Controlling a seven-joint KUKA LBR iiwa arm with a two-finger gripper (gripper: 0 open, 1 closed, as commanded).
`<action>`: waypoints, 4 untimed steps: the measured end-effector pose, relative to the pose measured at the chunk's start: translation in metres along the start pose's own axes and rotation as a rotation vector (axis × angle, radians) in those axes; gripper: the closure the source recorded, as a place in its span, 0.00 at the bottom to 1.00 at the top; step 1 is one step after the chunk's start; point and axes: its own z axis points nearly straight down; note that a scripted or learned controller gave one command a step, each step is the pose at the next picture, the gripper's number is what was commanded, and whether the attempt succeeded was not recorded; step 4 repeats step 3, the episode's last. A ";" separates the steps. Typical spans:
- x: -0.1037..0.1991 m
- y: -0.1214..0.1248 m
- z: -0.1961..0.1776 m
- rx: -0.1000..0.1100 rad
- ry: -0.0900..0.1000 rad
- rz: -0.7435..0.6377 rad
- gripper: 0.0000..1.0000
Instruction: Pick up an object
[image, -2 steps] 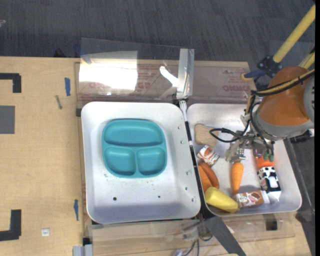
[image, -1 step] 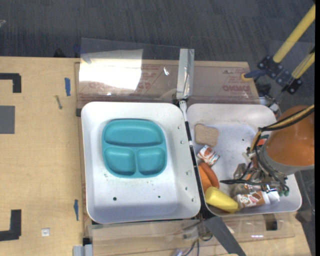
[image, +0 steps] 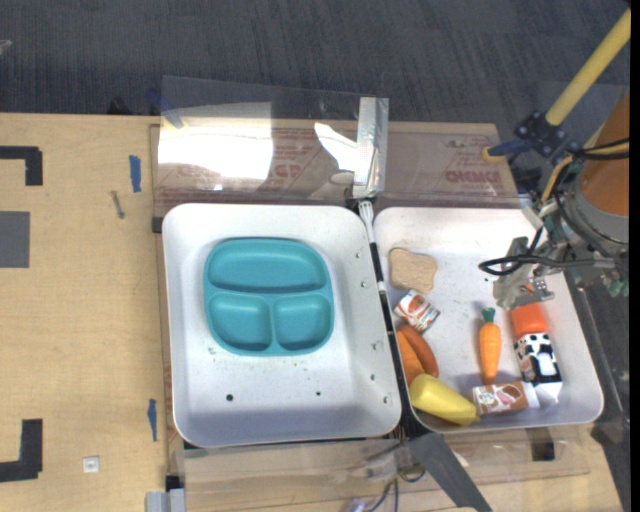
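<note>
Carrot (image: 489, 346) lay in right bin (image: 580, 400) — near its right edge, beside orange-capped bottle (image: 534, 345). Gripper (image: 521, 286) hovered just above; grip state could not be determined — nothing visibly held.

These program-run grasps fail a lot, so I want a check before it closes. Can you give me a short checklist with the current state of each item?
1. Gripper over right bin: ok.
2. Target under gripper: cannot tell; carrot and bottle both lie close.
3. Object between fingers: not ok, none seen.
4. Items apart for a clean grasp: not ok, they crowd together.
5. Teal tray in left bin, away from arm: ok.
</note>
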 end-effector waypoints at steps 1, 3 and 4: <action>0.003 0.001 0.006 -0.005 0.010 0.001 0.00; 0.031 -0.006 0.146 -0.004 0.004 0.014 0.00; 0.031 -0.006 0.146 -0.004 0.004 0.014 0.00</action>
